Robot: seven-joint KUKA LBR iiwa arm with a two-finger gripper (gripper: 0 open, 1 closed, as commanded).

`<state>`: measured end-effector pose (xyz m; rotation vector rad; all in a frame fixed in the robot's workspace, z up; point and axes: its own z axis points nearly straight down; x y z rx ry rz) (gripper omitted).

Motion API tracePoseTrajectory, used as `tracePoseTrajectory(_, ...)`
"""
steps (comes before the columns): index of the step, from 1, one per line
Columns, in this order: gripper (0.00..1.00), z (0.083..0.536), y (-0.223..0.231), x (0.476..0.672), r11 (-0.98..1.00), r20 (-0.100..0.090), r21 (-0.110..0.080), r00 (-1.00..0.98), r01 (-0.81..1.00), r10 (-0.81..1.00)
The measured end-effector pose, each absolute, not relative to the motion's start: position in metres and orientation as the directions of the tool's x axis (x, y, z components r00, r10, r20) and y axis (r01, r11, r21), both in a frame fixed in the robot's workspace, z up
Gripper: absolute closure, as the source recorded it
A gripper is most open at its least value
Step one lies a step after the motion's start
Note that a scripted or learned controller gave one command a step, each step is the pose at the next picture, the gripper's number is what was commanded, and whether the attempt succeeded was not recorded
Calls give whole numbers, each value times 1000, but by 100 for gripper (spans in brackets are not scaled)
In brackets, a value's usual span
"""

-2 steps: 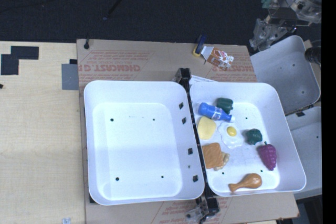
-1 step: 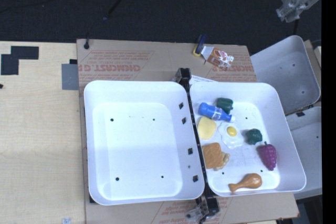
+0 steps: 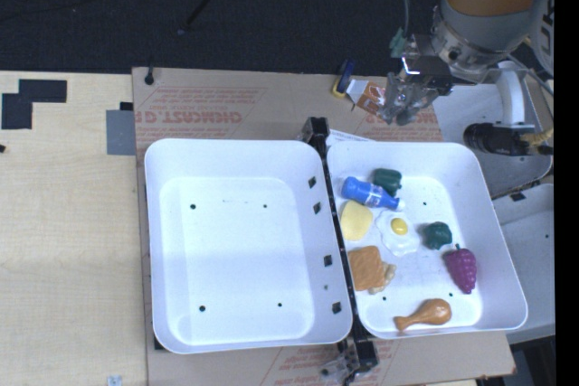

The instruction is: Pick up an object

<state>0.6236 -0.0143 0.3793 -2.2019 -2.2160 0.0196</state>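
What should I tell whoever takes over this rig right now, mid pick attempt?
Gripper: raised over the bench just beyond the right bin's far rim, with nothing seen between its fingers; whether it is open or shut can't be read.
Things: all lie in the right bin. Blue bottle and dark green piece at the far end; yellow piece, fried egg and small green piece in the middle; toast, purple grapes and drumstick at the near end.
Done: nothing picked up yet.
Left: move over one item, descend, grasp, lift.
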Motion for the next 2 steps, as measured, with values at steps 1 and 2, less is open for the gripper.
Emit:
tracePoseTrajectory(1, 100, 502, -27, 645, 4, -2, 10, -4, 1000, 1000)
tracePoseTrajectory(2, 0, 495, -26, 644, 6, 0, -4, -6, 1000, 1000)
